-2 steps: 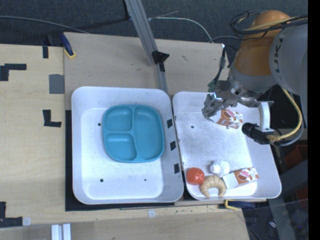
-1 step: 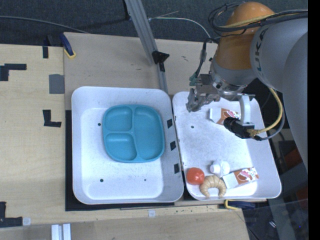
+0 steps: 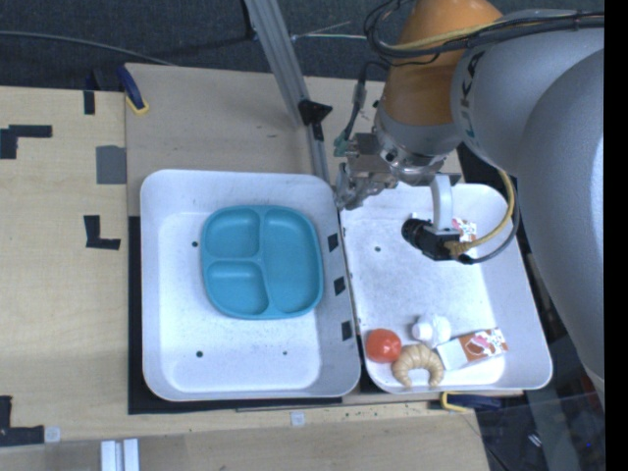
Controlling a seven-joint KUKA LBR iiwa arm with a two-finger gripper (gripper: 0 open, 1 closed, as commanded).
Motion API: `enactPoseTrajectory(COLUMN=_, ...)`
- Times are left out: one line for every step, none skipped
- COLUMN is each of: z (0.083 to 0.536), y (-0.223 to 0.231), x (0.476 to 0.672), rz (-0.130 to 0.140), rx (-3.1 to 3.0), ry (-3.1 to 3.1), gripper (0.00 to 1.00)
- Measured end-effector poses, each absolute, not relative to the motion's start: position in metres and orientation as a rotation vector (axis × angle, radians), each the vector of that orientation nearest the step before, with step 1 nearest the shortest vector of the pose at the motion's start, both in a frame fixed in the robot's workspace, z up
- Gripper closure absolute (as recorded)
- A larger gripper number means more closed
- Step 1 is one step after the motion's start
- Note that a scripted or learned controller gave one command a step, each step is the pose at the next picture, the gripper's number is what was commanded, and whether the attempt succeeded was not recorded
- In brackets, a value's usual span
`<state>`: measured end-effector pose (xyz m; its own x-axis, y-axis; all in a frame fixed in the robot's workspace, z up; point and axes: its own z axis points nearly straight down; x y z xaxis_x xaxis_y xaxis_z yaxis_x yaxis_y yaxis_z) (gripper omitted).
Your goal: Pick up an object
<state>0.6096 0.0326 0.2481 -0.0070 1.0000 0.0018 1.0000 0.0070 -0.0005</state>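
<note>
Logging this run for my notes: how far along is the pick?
Done: nothing looks lifted. The red ball, tan croissant, small white item and red-and-white packet all lie at the near end of the right white bin. In hand: the gripper sits at that bin's far left corner, away from them. Left: reach, grasp, lift.

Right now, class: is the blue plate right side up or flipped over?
Right side up: the plate shows its three hollow sections, facing upward.
</note>
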Motion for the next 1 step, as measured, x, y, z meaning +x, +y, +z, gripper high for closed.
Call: enactPoseTrajectory(z=0.2488, y=0.08, x=0.6172, rz=-0.001, rx=-2.213, ry=-2.227, gripper=1.0)
